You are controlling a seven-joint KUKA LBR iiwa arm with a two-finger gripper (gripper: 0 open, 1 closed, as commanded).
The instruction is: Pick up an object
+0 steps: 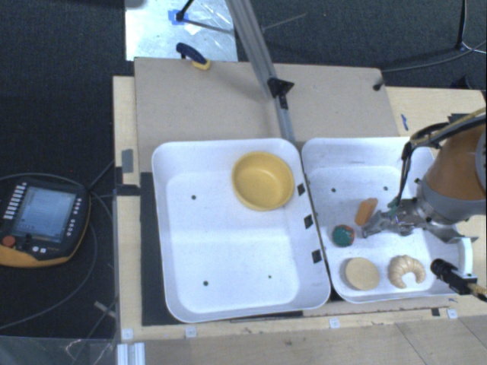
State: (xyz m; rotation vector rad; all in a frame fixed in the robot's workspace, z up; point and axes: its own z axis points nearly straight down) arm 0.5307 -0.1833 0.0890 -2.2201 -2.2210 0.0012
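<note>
Nearest the lens, along the front wall of the right bin [358,155]: a round beige biscuit [361,273] and, just to its right, a croissant [406,270]. Farther back in that same bin, a teal ball [343,236] near the left wall with an orange sausage-shaped piece [366,210] just behind it, and the gripper [374,225] low beside both, nothing visibly pinched, finger spread impossible to tell. Left of that bin, in the neighbouring left bin [183,280], a yellow bowl [263,180] at the back right corner.
</note>
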